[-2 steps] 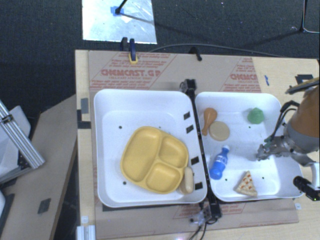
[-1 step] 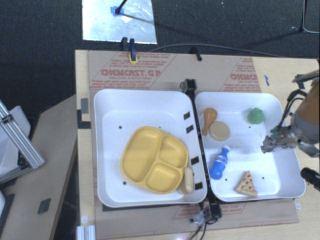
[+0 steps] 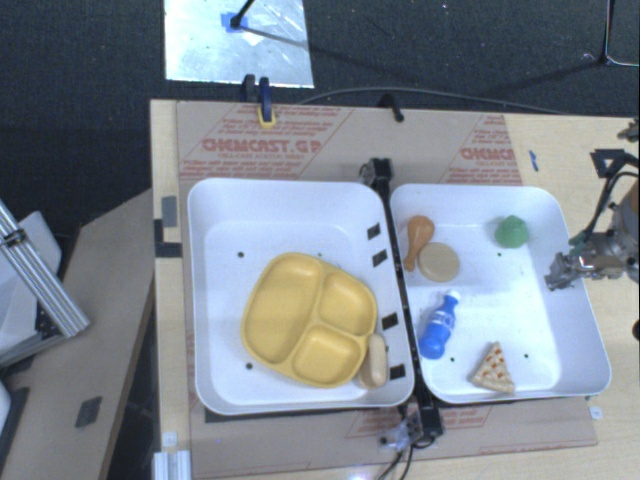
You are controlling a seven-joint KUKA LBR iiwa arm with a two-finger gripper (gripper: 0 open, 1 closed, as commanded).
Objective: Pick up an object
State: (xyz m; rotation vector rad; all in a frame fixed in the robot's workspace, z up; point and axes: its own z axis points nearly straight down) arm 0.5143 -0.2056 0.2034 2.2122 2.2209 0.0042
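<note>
In the left bin point(image 3: 215, 218) lies a yellow divided plate point(image 3: 308, 316), three compartments, tilted a little across the floor. Touching its lower right edge is a pale bread roll point(image 3: 375, 360), close against the bin's right wall. Crossing the black divider into the right bin point(image 3: 530, 208), I see a tan drumstick point(image 3: 417, 235) near the top left corner, and just below it, touching, a round beige cookie point(image 3: 438, 263). Below those a blue bottle point(image 3: 438, 326) with a white cap lies slanted. Toward the lower middle sits a pizza slice point(image 3: 492, 369), well apart from the bottle. A green ball point(image 3: 512, 231) rests near the upper right. My gripper point(image 3: 566, 268) hangs at the bin's right rim, over no object, and nothing sits between its tips; I cannot tell how they stand.
</note>
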